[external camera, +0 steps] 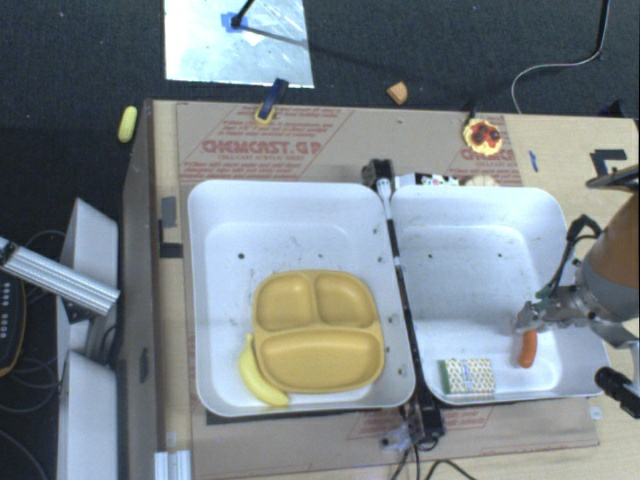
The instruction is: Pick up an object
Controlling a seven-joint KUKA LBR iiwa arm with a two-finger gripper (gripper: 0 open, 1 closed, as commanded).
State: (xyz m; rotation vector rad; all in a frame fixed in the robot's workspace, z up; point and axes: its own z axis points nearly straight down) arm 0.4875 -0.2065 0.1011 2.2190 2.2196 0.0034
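1. My gripper (535, 318) hangs low over the near right corner of the right bin (470, 218), just above the bin floor. Whether it is parted or closed, I cannot tell from this slanted look down; the metal at its tip is too small and dark to read.

2. The left bin (290, 218) sits well apart from me, across the divider. It carries a yellow sectioned plate (318, 330) with a banana (258, 378) tucked against its near left edge.

3. In my own bin, a small patterned packet (467, 375) lies by the near wall, to the left of my tip in view and nearer the camera.

4. The orange carrot-like piece (527, 349) is my likely target. It lies on the bin floor directly under and just nearer than my tip, touching or almost touching it; I cannot tell which. Nothing shows it between my jaws, so I do not count it as held.

5. I judge this to be the reach-and-grasp step, not the lift. The next move calls for settling squarely over the orange piece, closing across its narrow width, and only then rising. It is small and rounded, so an off-centre pinch could squirt it aside toward the wall.
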